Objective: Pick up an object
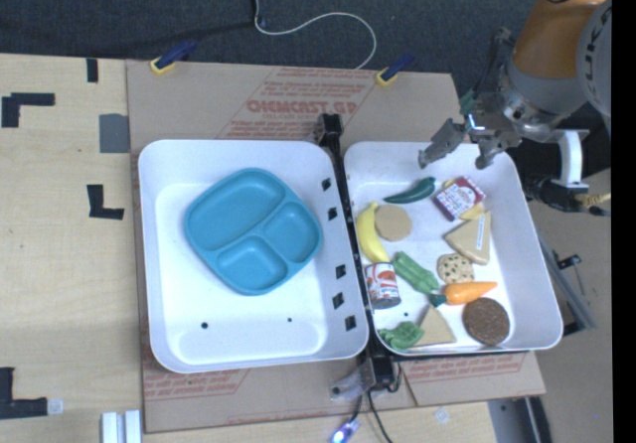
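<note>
A wooden bench (60, 262), backed by dark grey carpet at 12 o'clock, carries a printed cardboard sheet (288, 103) on which two shallow white bins sit side by side, touching along a central black clip seam. A white cable (298, 29) loops across the carpet above the sheet, and blue-and-yellow clamps (174, 56) pin its far corners.

Left bin (164, 332): holds a single blue divided plate (253, 229), three compartments, lying flat and turned at a slant, toward the bin's 12 o'clock half.

Right bin (532, 262): holds a cluster of toy foods. A yellow banana (370, 232) lies along the 9 o'clock wall, touching a round tan cookie (394, 223). A dark green pepper (410, 192) lies at 12 o'clock of the cookie; a red-and-white packet (458, 199) sits just beside it at 3 o'clock. A pale cheese wedge (471, 237) lies below the packet, with a chip cookie (454, 267) touching its lower edge. A green pickle (415, 272) runs diagonally at centre; a small red can (384, 285) lies at its 8 o'clock. An orange carrot (465, 292) lies above a brown round patty (487, 321) near the 5 o'clock corner. A tan wedge (434, 325) and a leafy green piece (401, 336) rest against the 6 o'clock wall.

The gripper (461, 145) hangs over the right bin's 12 o'clock rim, its two dark fingers (437, 146) spread well apart with nothing between them, above and apart from the pepper and packet. The arm (561, 34) enters from 2 o'clock.
</note>
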Motion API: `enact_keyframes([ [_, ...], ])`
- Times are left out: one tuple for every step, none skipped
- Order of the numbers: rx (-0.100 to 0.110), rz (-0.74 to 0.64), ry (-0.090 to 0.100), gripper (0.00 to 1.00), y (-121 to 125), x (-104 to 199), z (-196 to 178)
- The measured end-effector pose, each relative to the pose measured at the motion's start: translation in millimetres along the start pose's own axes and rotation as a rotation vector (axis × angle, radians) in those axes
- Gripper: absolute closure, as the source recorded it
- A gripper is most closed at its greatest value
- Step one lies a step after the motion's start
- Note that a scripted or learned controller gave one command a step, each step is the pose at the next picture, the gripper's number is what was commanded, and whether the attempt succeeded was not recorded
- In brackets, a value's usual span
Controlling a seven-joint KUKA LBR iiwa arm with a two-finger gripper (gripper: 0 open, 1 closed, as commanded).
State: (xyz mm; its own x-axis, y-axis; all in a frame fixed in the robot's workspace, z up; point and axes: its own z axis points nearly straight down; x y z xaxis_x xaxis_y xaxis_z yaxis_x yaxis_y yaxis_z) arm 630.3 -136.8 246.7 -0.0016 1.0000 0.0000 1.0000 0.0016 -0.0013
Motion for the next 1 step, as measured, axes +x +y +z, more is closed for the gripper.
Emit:
enact_keyframes([
  [0.011,-0.003,0.004,0.0,-57.6,69.0,67.0],
])
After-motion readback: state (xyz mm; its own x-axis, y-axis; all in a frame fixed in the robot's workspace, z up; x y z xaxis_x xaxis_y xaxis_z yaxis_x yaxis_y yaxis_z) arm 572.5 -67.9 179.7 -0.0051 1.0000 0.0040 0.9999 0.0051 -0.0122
